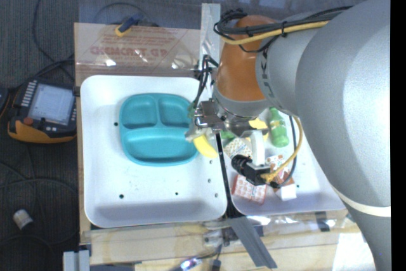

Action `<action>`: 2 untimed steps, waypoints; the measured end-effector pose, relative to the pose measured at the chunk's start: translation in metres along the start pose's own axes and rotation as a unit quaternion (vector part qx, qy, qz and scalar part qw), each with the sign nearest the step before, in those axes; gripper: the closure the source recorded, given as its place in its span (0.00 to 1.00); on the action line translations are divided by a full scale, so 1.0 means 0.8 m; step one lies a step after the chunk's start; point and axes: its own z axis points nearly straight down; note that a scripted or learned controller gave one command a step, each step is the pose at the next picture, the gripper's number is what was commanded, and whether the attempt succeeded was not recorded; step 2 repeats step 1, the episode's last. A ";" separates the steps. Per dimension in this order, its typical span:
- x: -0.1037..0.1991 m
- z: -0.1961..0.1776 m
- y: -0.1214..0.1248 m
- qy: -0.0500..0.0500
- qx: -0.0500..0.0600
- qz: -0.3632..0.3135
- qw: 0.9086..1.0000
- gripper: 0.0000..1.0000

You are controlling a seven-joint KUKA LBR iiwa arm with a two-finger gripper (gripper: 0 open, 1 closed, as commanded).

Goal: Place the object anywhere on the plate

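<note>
- Plate (155,129): teal, three compartments, lying in the left bin (108,200), toward its upper half.
- End effector (202,131): just beside plate's right edge, at the wall between the bins.
- Yellow object (205,146): right below end effector, just off plate's lower right corner; grip state cannot be told.
- Right bin (311,200): green bottle (277,127) and assorted packets (248,188), right of plate.

Teal plate (155,129), yellow object (205,146)
</note>
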 end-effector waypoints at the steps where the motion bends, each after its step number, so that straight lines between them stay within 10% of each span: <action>1: 0.000 0.000 0.000 0.000 0.000 0.000 1.000 0.00; 2: 0.000 0.000 0.000 0.000 0.000 0.000 1.000 0.00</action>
